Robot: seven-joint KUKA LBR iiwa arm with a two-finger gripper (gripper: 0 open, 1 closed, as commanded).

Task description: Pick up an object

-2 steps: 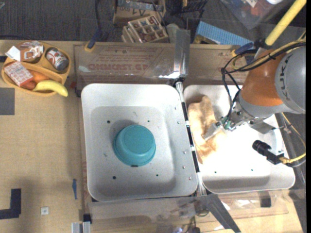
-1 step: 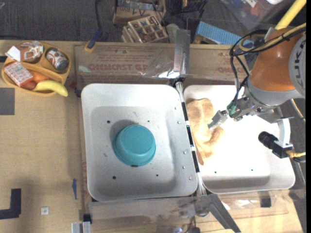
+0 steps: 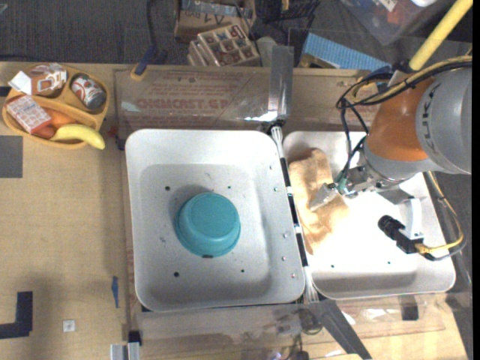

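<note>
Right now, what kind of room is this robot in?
Probably a robot lab or workshop. A grey and orange arm reaches over two white bins on a bench, one holding a teal bowl, with cables and boxes cluttered behind.

A banana [image 3: 80,134] lies beside snack packets [image 3: 28,113] in a tray [image 3: 15,120].

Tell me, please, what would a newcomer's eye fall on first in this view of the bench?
Most likely the teal bowl, upside down and alone in the middle of the left bin. Next, the grey arm with its orange band reaching in from the right, its gripper down at a crumpled tan cloth along the left side of the right bin.
</note>
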